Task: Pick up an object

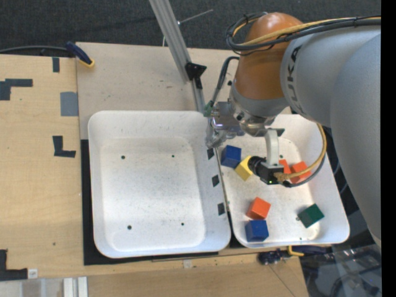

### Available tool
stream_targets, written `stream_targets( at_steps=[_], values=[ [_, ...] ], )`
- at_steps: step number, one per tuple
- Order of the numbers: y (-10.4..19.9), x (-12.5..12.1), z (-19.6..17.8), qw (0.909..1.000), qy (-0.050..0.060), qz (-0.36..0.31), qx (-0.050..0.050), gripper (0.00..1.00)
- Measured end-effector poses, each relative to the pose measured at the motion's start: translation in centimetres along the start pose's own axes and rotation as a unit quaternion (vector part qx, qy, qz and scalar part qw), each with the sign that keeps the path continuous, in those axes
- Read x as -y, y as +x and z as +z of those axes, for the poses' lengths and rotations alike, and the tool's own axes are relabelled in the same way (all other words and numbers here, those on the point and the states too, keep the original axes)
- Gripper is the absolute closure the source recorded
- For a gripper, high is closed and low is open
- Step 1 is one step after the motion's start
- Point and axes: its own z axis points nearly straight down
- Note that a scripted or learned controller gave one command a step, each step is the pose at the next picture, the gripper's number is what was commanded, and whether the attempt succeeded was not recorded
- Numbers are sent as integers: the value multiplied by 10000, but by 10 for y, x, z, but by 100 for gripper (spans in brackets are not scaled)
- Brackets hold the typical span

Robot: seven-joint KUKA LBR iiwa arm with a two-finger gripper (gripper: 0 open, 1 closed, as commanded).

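Note:
My gripper (218,135) hangs under the orange wrist, over the upper left corner of the right bin (328,231). Just below and right of it lies a blue cube (231,156), with a yellow block (244,168) touching the cube's lower right side. Nothing shows in the gripper's grasp. Further right an orange-red block (298,169) lies partly behind the cable. Near the front of the same bin sit an orange cube (259,208), a second blue cube (256,230) and a green cube (310,215).
The left bin (99,135) stands beside the right one, and their rims meet in a ridge (218,184). A slanted metal pole (176,42) rises behind the bins. The grey arm covers the right side of the view.

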Motion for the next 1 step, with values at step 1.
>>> stream_targets(
  at_steps=[1],
  values=[
    [40,27,-7,10000,-6,-3,-4,100]
  ],
)
